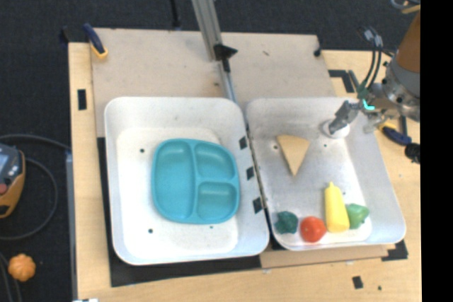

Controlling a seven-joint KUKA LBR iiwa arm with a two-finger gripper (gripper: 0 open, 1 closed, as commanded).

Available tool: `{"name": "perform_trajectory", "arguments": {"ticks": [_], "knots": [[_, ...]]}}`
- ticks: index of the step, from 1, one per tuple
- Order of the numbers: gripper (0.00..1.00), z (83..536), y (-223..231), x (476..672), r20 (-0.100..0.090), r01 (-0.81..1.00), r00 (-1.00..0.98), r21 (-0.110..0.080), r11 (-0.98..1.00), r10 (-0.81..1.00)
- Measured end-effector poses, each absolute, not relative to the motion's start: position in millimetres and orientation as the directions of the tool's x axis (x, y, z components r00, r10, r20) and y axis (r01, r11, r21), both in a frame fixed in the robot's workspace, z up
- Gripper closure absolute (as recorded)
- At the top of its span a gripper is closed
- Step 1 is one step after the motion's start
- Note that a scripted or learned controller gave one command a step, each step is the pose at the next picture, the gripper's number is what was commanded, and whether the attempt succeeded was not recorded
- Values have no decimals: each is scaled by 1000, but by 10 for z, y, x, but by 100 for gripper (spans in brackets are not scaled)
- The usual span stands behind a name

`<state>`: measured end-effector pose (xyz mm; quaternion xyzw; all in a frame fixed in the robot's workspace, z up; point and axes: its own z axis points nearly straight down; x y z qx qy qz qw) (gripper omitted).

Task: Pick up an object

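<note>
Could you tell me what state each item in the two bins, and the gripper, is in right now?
Blue divided plate: flat in the left bin, compartments bare.
Cheese wedge: lying flat in the right bin, tip toward the front.
Yellow bottle: lying down beside the green vegetable.
Red tomato: resting at the front wall.
Dark green piece: resting near the front corner.
Gripper: above the right bin, holding nothing visible.

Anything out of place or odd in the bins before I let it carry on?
Nothing spilled or damaged. The teal divided plate lies flat in the left bin. The right bin's small toys crowd its near edge, except the tan wedge. An orange toy sits off the bench.
</note>
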<state>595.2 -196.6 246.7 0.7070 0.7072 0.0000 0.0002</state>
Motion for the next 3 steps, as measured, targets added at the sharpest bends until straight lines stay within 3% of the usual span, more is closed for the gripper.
{"name": "perform_trajectory", "arguments": {"ticks": [1,3], "knots": [[0,2474,-1966,5956,-1,1000,-1,2,1,1000],[0,1410,-1990,5820,0,1000,0,-4,0,1000]]}}
